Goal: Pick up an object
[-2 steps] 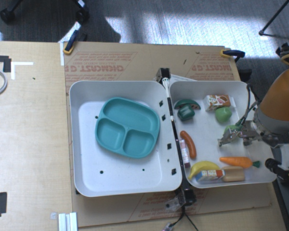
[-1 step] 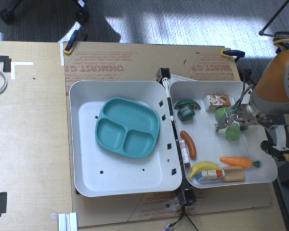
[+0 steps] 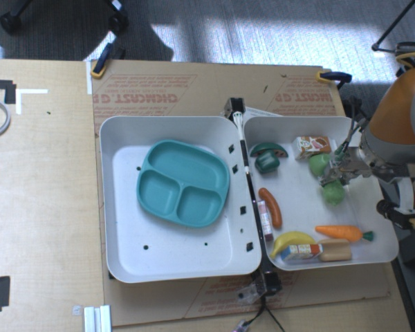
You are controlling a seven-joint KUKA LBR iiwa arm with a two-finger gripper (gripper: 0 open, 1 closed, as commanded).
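Camera view: arm comes in from the right edge, gripper (image 3: pixel 337 168) low in the right bin (image 3: pixel 301 206), in its upper right part. It sits between two green round pieces: green piece (image 3: pixel 319 163) just up-left of it, second green piece (image 3: pixel 334 194) just below. Can't tell if the gripper is apart or together, metal parts blur there, and nothing is clearly clamped.

Likely target is one of those greens; both lie near the bin's right wall, just below a small snack packet (image 3: pixel 312 144).

Other stock in that bin: dark green cup-like item (image 3: pixel 268 156) near the divider at the top, sausage (image 3: pixel 271 206) along the divider, carrot (image 3: pixel 342 233), banana (image 3: pixel 292 241) and a wrapped bar (image 3: pixel 317 252) along the bottom edge. Left bin (image 3: pixel 124 254) holds a teal divided plate (image 3: pixel 183 183).

To do it well, my take: centre on one green only, round shapes squirt out if caught off-axis. Descend straight, close around the widest part, lift vertically, and keep off the packet and the right wall.

Writing: cardboard (image 3: pixel 145 92) under the bins has reddish print, upside down, not reliably readable. Packet label is too small to read.
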